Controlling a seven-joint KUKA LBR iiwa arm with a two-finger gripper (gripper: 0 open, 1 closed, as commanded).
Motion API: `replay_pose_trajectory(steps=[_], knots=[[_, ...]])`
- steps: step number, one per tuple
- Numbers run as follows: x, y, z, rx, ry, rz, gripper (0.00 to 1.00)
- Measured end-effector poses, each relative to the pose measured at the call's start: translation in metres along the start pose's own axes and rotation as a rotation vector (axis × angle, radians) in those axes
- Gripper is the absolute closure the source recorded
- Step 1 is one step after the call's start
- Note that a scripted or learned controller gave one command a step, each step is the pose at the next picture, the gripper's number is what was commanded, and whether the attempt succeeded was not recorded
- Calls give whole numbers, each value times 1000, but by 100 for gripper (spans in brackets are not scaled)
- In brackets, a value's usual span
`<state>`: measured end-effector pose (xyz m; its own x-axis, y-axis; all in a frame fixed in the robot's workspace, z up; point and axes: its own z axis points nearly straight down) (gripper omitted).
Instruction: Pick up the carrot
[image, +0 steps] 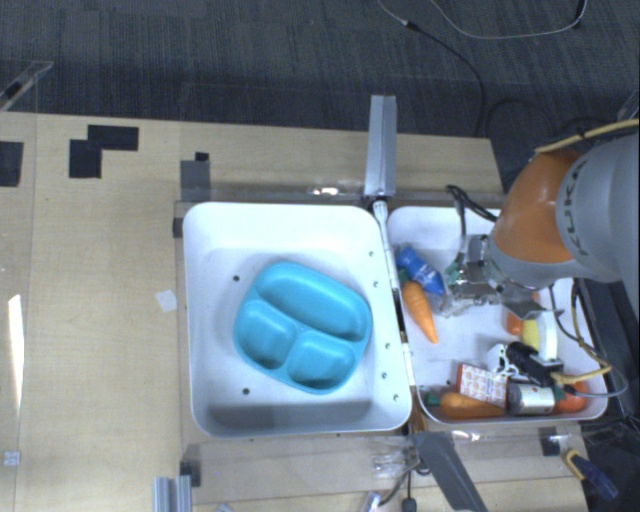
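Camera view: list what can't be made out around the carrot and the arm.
- Gripper: whether the jaws are open or shut is too small and cluttered to read.
- Right bin: its far right part is hidden under the arm.
- Items along the bin's near wall, beside the carrot: too small and crowded to identify.
- Blue object above the carrot: its type is unclear.

Table (90, 330): two bins side by side. Left bin (215, 250): one divided tray (303, 326), near the middle. Right bin (425, 222): carrot (420, 311) along its left wall; bottle (417, 270) just behind the carrot; end effector (468, 285) to the carrot's right; small box (480, 381), second carrot (470, 405) and can (531, 398) along the front wall.
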<state>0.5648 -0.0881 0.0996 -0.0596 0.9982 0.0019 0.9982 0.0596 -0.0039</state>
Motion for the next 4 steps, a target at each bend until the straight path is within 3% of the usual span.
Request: replay_pose_trajectory(steps=[1, 2, 3, 4], knots=[[8, 65, -83, -3, -2, 25, 100], [-71, 11, -100, -2, -2, -202, 100], [-118, 12, -98, -4, -3, -267, 100], [-119, 49, -100, -6, -4, -554, 100]])
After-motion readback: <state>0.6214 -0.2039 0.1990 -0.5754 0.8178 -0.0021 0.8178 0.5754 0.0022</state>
